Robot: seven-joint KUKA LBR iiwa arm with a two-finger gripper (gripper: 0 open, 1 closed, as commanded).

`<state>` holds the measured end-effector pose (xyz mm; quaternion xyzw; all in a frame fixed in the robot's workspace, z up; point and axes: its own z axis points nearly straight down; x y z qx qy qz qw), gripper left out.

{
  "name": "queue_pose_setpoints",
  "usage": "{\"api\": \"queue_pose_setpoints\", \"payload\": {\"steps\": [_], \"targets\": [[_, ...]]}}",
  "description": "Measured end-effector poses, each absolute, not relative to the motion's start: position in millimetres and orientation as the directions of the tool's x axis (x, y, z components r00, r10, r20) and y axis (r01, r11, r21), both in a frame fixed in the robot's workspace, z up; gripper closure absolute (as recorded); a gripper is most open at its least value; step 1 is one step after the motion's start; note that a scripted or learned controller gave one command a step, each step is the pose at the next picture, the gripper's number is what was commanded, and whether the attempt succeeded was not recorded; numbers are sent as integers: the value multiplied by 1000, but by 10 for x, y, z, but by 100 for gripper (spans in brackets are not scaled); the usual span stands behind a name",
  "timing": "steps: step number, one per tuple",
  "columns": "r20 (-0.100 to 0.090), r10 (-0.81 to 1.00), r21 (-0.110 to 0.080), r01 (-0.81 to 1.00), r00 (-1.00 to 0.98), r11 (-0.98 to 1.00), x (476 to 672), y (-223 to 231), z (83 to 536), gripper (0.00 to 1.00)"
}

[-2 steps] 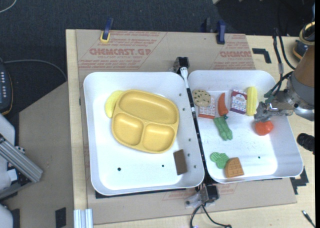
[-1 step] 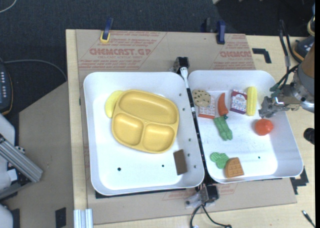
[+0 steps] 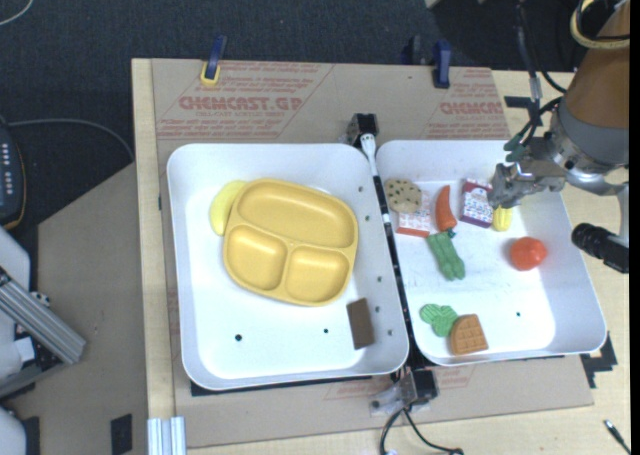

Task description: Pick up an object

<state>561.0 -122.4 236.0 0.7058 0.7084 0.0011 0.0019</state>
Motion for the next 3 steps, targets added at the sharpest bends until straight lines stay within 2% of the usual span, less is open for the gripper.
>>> {"api": "queue_pose_setpoints", "payload": {"steps": [1, 2, 3], "targets": [[0, 1000, 3, 1000, -5, 5, 5898, -766, 2194, 100], [-1, 1000, 4, 1000, -1, 1, 6127, -717, 2325, 100], [-1, 1000, 3, 1000, -1, 1, 6124, -653, 2333, 100]]}}
